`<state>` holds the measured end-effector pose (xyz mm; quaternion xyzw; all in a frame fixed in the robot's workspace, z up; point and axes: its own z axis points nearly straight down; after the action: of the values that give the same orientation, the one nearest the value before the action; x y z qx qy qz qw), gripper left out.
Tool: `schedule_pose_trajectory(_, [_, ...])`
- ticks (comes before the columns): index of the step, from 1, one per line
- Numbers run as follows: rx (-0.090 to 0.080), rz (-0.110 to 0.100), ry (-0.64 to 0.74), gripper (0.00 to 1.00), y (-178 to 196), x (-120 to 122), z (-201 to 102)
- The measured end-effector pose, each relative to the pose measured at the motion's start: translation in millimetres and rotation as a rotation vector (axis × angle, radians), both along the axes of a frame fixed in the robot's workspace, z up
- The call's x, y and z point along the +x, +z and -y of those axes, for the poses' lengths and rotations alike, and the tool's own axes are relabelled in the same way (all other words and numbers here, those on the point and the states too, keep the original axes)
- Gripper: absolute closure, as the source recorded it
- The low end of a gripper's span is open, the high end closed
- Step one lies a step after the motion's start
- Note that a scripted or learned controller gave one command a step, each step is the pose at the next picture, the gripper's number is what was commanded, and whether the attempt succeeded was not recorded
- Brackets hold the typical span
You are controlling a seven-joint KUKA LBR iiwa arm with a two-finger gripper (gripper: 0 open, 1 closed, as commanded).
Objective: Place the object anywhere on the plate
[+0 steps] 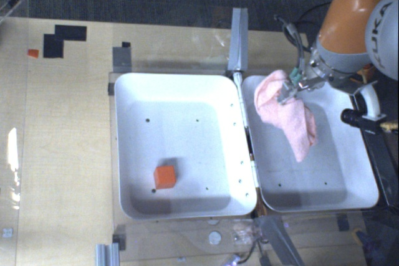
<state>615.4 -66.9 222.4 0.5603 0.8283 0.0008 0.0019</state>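
Observation:
A pink cloth (292, 121) hangs in the right bin (349, 162), bunched at its top left and trailing down to a point near the bin's middle. My gripper (290, 91) reaches in from the upper right and is shut on the cloth's upper part, with pink fabric pinched between its fingers. The cloth's upper fold rises toward the bin's far left corner. A small orange block (165, 177) lies on the floor of the left bin (128, 134), near its front, far from the gripper.
A metal divider post (237, 40) stands between the two bins at the back. The arm's orange band (352, 9) and grey wrist loom over the right bin's far right corner. Black and red markers (59, 40) sit on the bench at far left.

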Motion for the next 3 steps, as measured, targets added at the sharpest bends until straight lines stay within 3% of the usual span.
schedule_pose_trajectory(2, [-0.002,0.001,0.802,1.00,-15.5,-16.2,-105.2])
schedule_pose_trajectory(3, [-0.002,0.003,1.186,1.00,-1.3,-32.6,-153.6])
